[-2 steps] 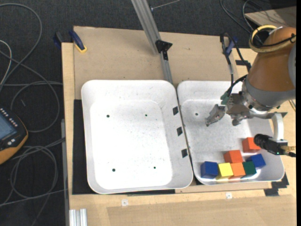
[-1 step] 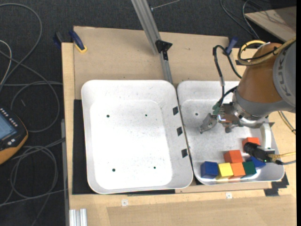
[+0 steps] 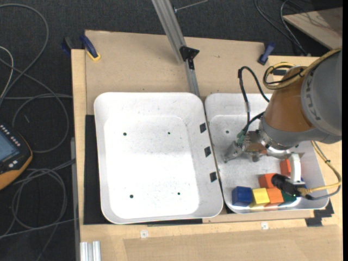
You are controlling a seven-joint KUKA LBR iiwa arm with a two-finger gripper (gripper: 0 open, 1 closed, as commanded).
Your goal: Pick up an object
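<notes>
**So, gripper is low in the bin but nowhere near the blocks**

Okay, using the blue plastic cube [image 3: 242, 194] as the reference point. It sits against the near wall of the shallow white plastic bin [image 3: 228, 118] that the grey arm with the orange band [image 3: 296, 110] reaches into. A yellow cube [image 3: 261, 196] is touching it on the arm's side, then there's an orange block [image 3: 275, 196], with a second orange block [image 3: 268, 180] just behind those. A bit of something green [image 3: 290, 202] sits past them at the rim.

My guess is they're bunched there because the bin wall stops them.

The two-finger gripper [image 3: 235, 150] is well apart from the blue cube, further up the bin floor over a bare speckled patch. I can't make out how wide it's spread, or whether it has anything in it. It's too small and cluttered.

The other white bin [image 3: 147, 156] lies beyond the blue cube, across the shared wall. I'd say the pick isn't done yet.
</notes>
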